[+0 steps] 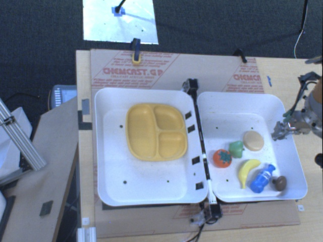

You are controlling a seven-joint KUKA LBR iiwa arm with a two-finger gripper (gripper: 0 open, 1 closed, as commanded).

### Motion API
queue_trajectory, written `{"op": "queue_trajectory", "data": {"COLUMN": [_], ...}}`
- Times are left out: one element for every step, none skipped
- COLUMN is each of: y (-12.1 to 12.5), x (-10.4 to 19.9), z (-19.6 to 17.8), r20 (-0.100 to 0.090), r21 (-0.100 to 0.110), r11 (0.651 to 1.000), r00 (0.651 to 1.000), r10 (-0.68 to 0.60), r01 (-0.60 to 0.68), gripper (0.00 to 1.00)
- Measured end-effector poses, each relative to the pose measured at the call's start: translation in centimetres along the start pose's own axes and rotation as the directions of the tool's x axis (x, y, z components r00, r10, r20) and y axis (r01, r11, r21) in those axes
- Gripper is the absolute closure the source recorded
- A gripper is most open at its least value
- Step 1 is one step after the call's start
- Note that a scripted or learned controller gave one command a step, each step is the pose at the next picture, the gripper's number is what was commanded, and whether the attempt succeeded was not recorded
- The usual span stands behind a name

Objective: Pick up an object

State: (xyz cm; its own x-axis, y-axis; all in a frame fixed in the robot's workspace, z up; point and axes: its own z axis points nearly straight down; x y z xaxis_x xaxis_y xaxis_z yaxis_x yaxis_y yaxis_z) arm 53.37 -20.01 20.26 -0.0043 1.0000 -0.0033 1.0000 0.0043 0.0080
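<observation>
We see nothing picked yet: the gripper hangs at the right bin's right rim, its grip unreadable, the toys untouched near the front edge.

Wooden desk under printed cardboard sheet, yellow clamp at its far edge, grey metal plate on dark carpet beyond, aluminium rail at left, black cable at upper right

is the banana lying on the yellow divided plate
No, the banana lies in the right bin by the blue bottle; the yellow plate sits in the left bin.
</observation>
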Motion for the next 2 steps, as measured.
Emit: {"op": "queue_trajectory", "data": {"y": [0.1,1.0], "x": [0.0,5.0], "z": [-0.5,-0.2], "r20": [-0.002,-0.004], "r21": [0.005,0.006], "r11": [1.000,1.000], "r00": [1.000,1.000], "r10": [-0.001,-0.004], "r01": [0.001,0.004], "gripper": [1.00,1.00]}}
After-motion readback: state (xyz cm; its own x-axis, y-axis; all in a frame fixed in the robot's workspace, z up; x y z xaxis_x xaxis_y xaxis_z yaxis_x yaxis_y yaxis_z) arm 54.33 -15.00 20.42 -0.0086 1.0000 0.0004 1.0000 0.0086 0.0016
